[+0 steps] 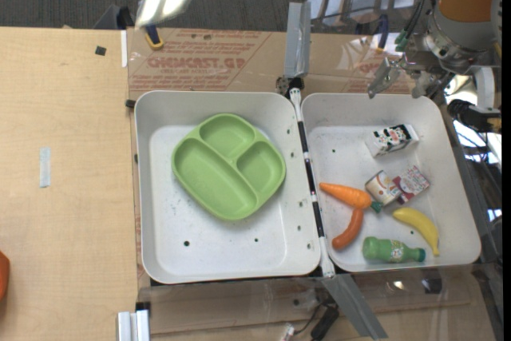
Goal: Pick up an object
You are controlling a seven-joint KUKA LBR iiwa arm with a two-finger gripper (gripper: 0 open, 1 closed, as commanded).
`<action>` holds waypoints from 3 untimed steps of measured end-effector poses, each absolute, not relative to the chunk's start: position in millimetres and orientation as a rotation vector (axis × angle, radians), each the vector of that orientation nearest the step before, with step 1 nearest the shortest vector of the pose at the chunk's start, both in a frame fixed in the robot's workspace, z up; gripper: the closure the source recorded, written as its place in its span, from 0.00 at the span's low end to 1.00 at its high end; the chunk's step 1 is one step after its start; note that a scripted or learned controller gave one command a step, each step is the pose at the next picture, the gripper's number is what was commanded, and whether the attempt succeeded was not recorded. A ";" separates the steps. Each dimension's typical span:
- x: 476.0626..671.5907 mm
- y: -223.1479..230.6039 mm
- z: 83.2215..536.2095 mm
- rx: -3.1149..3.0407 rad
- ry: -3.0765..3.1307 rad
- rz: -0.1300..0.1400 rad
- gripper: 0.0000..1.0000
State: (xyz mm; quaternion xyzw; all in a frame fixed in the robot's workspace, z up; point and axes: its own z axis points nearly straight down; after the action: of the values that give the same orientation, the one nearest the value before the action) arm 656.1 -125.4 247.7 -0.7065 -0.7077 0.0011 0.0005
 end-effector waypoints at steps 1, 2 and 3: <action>606.9 -192.8 100.3 -2.242 -2.198 0.002 0.00; 548.0 -189.7 90.8 -2.219 -2.222 0.002 0.00; 589.8 -181.6 91.1 -2.236 -2.207 0.001 0.00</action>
State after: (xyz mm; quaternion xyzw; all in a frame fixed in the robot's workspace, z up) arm 589.8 -181.6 91.1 -0.7117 -0.7025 0.0004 0.0001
